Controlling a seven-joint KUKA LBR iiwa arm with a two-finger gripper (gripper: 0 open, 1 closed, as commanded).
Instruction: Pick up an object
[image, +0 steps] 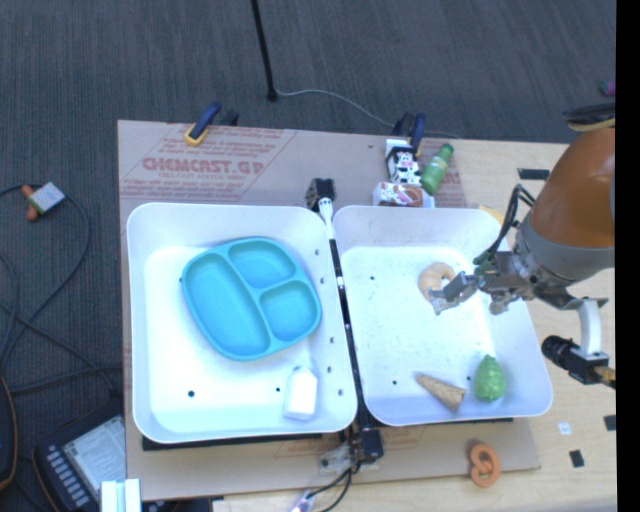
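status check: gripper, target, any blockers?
Gripper in right bin, fingers spread, holding nothing. Beige ring beside the fingers, ungrasped. Green object and tan wedge apart, near front wall.

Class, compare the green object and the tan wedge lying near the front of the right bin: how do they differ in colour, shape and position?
The green object is bright green; the tan wedge is pale brown. The green object is rounded and lumpy; the tan wedge is long and tapers to a point. The green object lies nearer the bin's right wall, the wedge left of it. Both rest on the right bin floor.
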